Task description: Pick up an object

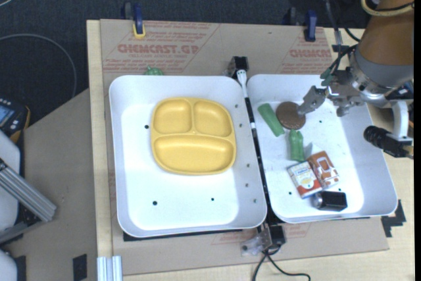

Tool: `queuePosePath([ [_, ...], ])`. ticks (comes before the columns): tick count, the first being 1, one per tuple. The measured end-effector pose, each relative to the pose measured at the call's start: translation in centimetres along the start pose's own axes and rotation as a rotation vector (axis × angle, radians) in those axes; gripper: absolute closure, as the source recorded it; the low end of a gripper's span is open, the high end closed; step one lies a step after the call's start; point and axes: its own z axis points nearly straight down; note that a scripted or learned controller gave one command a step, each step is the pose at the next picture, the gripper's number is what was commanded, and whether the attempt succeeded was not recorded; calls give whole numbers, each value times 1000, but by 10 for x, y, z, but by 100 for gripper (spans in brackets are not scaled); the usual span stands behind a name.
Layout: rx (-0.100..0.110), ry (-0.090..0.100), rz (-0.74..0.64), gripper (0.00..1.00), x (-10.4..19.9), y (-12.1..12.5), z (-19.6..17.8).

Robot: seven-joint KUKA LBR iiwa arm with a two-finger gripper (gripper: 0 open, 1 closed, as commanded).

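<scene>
From the overhead camera, my gripper (314,101) hangs low over the right bin (368,174), tip just beside the brown disc (290,115); whether it is apart or together I cannot tell. Nothing's visibly held. Green pieces (270,119), an orange-and-white packet (314,174) and a black block (332,200) lie loose there, fair game for picking. Left bin (131,161) carries the yellow divided plate (193,135). The board reads CHEMCAST GP (158,49).

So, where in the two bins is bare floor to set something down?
Left bin: a wide bare strip in front of the yellow divided plate. Right bin: bare floor right of the snack packet. Crowded: its left half, with green pieces, brown disc, black block.
</scene>
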Motion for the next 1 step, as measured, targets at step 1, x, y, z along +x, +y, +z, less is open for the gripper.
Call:
queuePosePath([
  [1, -6, 2, -9, 0, 87, -54, -85],
])
